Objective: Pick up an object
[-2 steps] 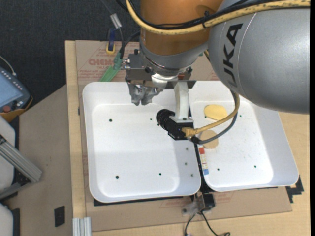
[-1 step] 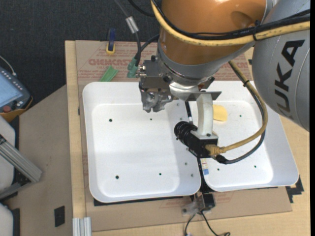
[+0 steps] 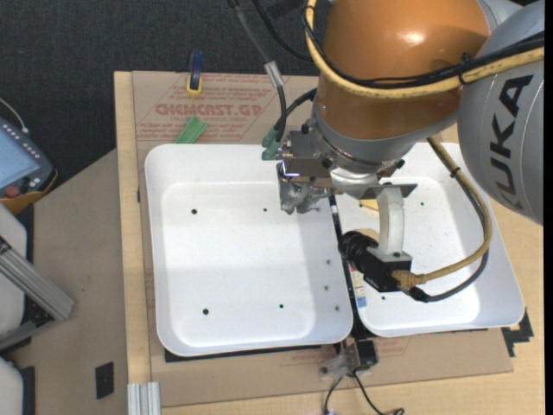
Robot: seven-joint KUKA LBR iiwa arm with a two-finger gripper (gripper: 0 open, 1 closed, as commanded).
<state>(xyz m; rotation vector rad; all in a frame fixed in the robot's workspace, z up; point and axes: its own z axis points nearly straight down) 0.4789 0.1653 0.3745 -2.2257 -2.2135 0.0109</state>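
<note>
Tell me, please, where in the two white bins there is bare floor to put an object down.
The left bin has bare floor from its left wall across to the divider, front to back. It is crowded near its back right corner, where the gripper hangs. In the right bin, the arm, a black fitting and hose cover much of the floor.

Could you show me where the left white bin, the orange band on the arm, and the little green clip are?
left white bin (image 3: 225, 266), camera view, bare floor.
orange band (image 3: 393, 24), camera view, glossy top.
green clip (image 3: 191, 130), camera view, its middle, on the cardboard.
</note>
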